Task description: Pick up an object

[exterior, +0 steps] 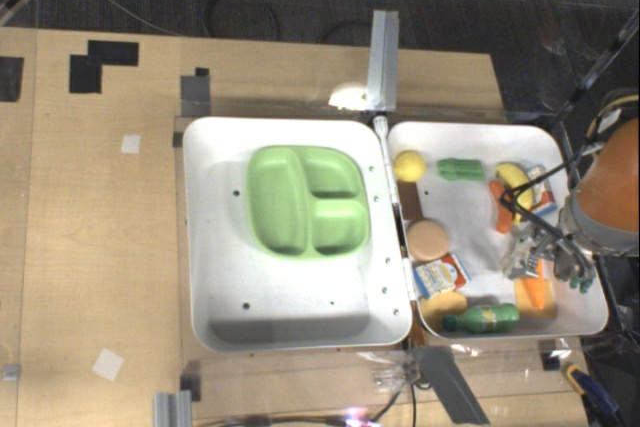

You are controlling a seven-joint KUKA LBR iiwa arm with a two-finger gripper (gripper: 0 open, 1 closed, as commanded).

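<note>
Camera view: arm enters from rt, hand (pixel 530 260) low over the rt side of the rt bin (pixel 470 140), just above an orange carrot-like piece (pixel 535 293). Can't tell how the hand is set or whether it grips anything; it's a blur of metal there. Rt bin also has a yellow ball (pixel 408 165) at top left, green item (pixel 460 170) beside it, banana (pixel 512 177), tan round thing (pixel 428 238), small carton (pixel 440 273), green bottle (pixel 483 318) along the near wall. Left bin (pixel 215 215) holds a green divided tray (pixel 305 200). Both bins sit on the worktop (pixel 90 245).
</note>
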